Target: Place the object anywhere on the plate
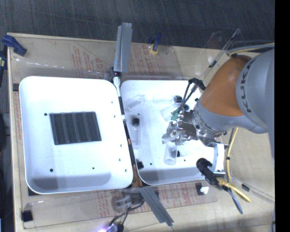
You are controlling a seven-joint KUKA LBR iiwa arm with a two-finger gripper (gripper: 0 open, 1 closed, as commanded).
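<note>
The plate (76, 128) is a dark grey ribbed rectangle lying flat in the left bin (34, 178). My gripper (175, 134) hangs low over the middle of the right bin (157, 179), far to the right of the plate. A small clear object (171, 155) lies on the bin floor just below the gripper, at or close under its tip. Another small clear piece with a dark end (135, 124) lies near the right bin's left wall. The wrist hides whatever lies directly under it.
A crumpled clear piece (135, 102) and a small round item (177, 99) sit toward the back of the right bin. A raised divider (124, 129) separates the bins. The arm's orange band (227, 88) overhangs the right bin's right side. Cables (232, 185) trail at the front right.
</note>
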